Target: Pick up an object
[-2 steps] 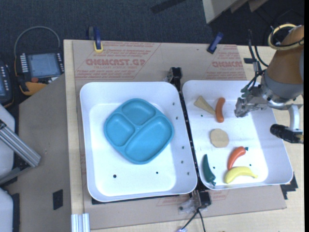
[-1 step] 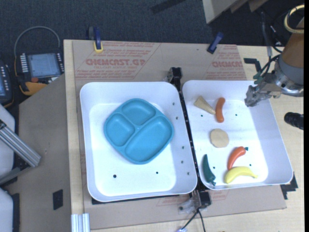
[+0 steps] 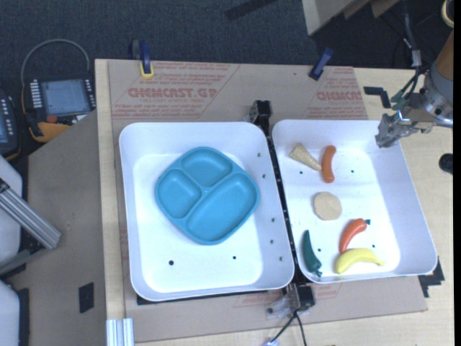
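Gripper [image 3: 389,130] above right bin's [image 3: 410,193] upper right corner, nothing seen in it; jaw opening impossible to tell. In that bin: sausage [image 3: 328,163] beside wedge [image 3: 305,157], cookie [image 3: 327,206] mid-bin, chili [image 3: 352,232], banana [image 3: 357,259], green pepper [image 3: 307,251] near front. Blue tray [image 3: 207,194] in left bin [image 3: 137,215].

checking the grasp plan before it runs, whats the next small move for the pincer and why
Probably a short move inward and down toward the orange sausage-shaped toy. The pincer sits at the far right rim of the right white bin, above the bin's edge with nothing between its fingers, and that toy, lying beside the tan wedge-shaped piece, looks like the closest object to it.
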Action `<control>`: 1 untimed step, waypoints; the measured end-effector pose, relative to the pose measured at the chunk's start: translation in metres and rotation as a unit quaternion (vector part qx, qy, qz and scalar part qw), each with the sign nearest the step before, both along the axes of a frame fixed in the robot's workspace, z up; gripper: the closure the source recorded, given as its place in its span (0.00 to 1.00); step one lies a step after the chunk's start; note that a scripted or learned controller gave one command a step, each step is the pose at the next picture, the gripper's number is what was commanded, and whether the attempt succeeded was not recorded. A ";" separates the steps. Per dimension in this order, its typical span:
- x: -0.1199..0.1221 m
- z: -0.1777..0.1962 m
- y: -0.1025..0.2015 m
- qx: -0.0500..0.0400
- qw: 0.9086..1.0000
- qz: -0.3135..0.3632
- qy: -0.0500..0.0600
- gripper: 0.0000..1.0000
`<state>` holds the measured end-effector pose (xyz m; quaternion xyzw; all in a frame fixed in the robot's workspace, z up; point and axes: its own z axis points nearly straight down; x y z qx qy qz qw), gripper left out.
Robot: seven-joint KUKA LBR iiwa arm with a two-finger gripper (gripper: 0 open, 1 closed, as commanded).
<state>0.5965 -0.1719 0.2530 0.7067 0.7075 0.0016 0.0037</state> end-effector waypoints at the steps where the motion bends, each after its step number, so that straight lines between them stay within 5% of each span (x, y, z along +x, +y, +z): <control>1: -0.012 -0.014 0.056 0.003 1.000 0.002 0.005 1.00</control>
